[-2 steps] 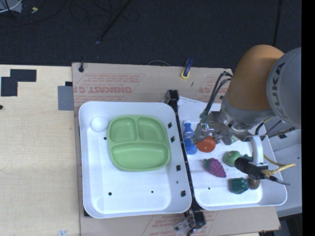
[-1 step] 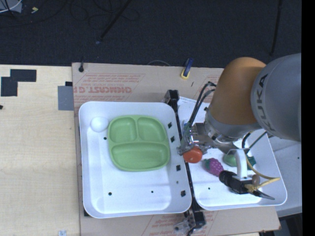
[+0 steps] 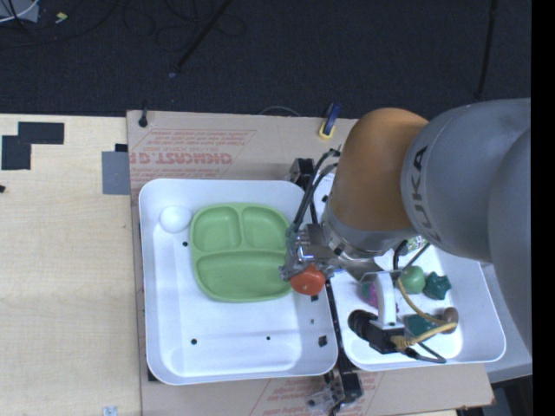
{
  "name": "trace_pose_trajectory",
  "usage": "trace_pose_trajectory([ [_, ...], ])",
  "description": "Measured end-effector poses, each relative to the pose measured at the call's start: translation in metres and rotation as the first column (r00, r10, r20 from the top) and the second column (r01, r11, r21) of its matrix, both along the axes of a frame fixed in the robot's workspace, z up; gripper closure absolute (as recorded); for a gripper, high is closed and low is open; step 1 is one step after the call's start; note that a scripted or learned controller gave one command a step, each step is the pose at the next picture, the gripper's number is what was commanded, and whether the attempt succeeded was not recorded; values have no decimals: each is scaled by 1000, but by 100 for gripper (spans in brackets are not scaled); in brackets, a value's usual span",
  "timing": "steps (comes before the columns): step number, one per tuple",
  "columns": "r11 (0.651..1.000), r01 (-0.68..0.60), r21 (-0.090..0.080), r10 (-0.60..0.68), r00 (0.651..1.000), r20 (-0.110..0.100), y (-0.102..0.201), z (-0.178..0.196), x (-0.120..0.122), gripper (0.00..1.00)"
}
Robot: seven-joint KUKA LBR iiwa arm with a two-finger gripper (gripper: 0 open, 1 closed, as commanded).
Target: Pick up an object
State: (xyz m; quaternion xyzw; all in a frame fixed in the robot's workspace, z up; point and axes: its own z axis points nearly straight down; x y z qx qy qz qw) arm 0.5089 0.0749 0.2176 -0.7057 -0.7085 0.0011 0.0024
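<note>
the gripper (image 3: 303,265) hangs over the left white bin's (image 3: 165,336) right edge, clenched around a small round orange-red object (image 3: 307,281) at its tip. just left of it lies a green plastic divided tray (image 3: 238,254); farther left, a white ball (image 3: 175,219).

right bin (image 3: 486,341) partly hidden by arm (image 3: 434,180), plate (image 3: 238,254) edge covered
</note>
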Motion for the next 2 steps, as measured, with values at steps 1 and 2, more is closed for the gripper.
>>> trace_pose_trajectory([
  [1,1000,2,-1,-2,1000,2,16,6,-3,100],
  [2,1000,4,-3,-4,1000,-1,11,0,-14,100],
])
